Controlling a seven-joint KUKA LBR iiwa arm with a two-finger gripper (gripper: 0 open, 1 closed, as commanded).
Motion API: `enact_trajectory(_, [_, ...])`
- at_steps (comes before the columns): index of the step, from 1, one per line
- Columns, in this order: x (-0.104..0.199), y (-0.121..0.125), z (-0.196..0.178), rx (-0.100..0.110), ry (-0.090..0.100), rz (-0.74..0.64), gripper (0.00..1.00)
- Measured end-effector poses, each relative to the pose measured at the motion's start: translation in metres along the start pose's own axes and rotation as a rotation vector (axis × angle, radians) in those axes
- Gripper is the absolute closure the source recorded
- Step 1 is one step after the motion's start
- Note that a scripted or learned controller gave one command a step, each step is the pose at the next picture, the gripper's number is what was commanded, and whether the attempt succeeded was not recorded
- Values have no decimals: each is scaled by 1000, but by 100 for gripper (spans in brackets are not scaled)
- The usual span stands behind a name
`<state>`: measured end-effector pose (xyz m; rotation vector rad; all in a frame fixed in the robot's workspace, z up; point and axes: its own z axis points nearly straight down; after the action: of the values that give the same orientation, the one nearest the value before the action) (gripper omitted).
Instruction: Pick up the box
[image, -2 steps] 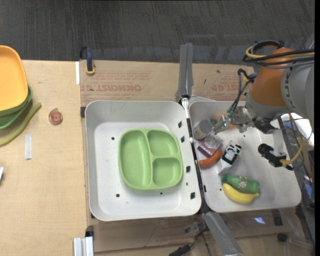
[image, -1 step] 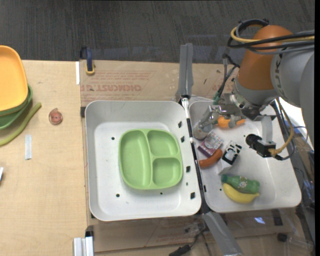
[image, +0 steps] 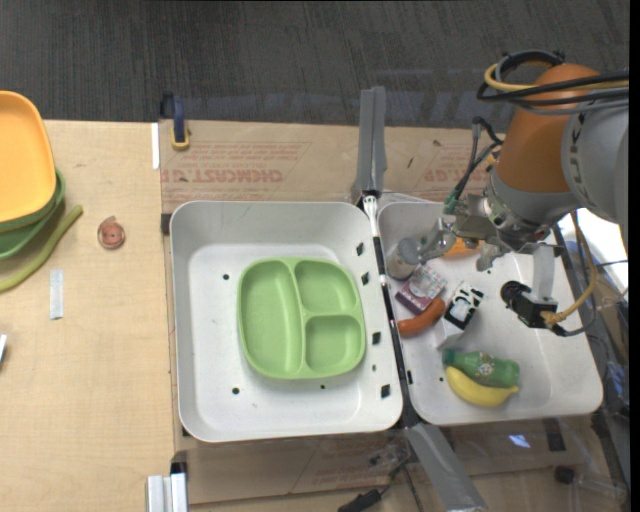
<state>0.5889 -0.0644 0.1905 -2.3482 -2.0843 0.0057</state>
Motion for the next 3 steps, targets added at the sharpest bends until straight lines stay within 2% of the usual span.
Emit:
enact_trajectory(1, [7, 16, 0, -2, -1, 13, 0])
enact_trajectory(2, [-34, 5, 93, -12, 0, 120, 0])
enact_trajectory(3, [-37, 22, 93, -13, 0, -63, 0])
